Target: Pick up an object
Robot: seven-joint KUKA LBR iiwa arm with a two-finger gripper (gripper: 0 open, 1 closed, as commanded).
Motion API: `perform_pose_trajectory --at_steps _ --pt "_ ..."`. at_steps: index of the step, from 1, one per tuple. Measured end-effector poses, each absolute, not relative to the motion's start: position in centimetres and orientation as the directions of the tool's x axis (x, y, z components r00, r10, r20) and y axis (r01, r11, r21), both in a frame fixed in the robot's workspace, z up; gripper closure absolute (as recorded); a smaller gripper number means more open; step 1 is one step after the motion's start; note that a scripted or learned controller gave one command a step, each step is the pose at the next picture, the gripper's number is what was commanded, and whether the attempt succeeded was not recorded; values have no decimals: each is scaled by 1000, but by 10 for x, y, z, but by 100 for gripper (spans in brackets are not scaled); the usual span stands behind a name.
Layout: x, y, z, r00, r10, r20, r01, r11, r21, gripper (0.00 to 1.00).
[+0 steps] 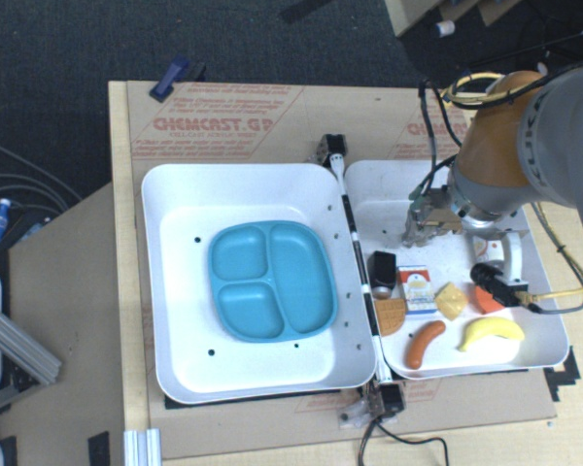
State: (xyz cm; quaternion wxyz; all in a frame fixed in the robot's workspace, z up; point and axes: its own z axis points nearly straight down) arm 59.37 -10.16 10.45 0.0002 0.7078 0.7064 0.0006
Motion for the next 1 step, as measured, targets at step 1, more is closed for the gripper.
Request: perform_pose_trajectory --at_steps 1 --pt "576 -97 208 -1 1000 -1 1000 1 2 100"
